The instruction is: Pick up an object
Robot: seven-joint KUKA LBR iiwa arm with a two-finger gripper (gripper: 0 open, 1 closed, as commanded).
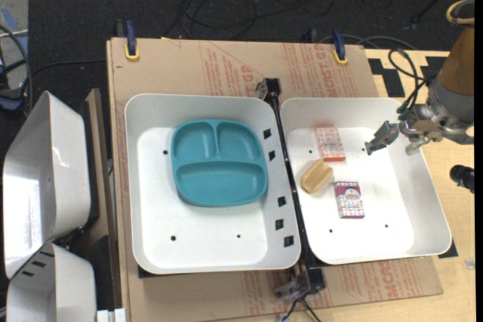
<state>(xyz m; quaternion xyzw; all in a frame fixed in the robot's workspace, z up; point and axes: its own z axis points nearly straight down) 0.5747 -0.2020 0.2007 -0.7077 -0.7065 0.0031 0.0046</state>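
I have the gripper (381, 138) poised over the upper right part of the right bin (423, 185), reaching in from the right, and I cannot tell from this slant how it is set, so I treat it as empty: nothing shows in its grasp. Three candidates lie in that bin: a pink-and-white packet (330, 143) near the top, a tan sponge-like block (317, 177) just below and left of it, and a small dark red carton (349, 200) lower down. The packet is nearest, so I judge it the sensible target. To do this well I would centre over it, line up across its narrow side, and come down straight, since it looks flat and may slip away if pinched off-centre. The tan block sits just beside the packet's lower corner, near enough that a wide approach could nudge it; the carton is a little apart. The divider (283, 162) between the bins stands well left of the target. The left bin (151, 237) holds a teal sectioned plate (219, 162), out of my way.
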